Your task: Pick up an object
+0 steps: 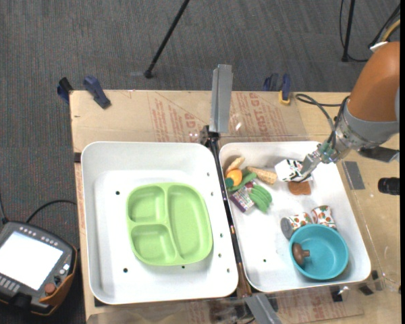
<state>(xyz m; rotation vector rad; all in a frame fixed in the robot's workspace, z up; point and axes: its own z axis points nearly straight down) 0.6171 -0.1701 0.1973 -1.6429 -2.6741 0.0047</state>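
Observation:
My gripper [302, 170] hangs low over the back of the right bin [273, 275], reaching in from the right. Its tip sits right against a small white-and-black object [287, 170], and a brown flat piece [300, 188] lies just below that. To the left lies a cluster of toy food: an orange-and-yellow piece [234, 176], a tan root-shaped piece [263, 175], a green item [260, 196] and a purple packet [241, 199].
A teal bowl [318, 250] with a small brown thing [300, 253] inside stands at the right bin's front right. Two patterned cups [314, 217] and a grey item [286, 228] lie behind it. The left bin [101, 181] holds a green divided plate [169, 223].

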